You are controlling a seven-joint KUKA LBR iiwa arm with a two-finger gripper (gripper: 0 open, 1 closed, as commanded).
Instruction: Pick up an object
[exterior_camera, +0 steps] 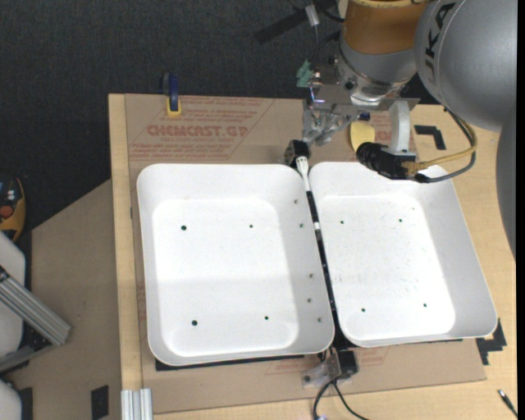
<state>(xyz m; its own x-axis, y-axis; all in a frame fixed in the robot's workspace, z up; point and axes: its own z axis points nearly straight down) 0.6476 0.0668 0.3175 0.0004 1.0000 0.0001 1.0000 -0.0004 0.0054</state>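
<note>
Hovering the claw (321, 127) behind the far left corner of the right-hand bin (394, 246). Not showing whether apart or together.

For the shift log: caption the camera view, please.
KUKA arm, pincer hovering beyond the far rims of two white bins on a cardboard sheet.

The arm (472, 57) is a smooth, rounded grey casing, above and to the right of the gripper (322, 130). Directly above the gripper sits a broad orange band (377, 25), then a silvery wrist flange (371, 78). The gripper is small, bare metal, with a green fitting (303, 74) at its upper left.
</note>
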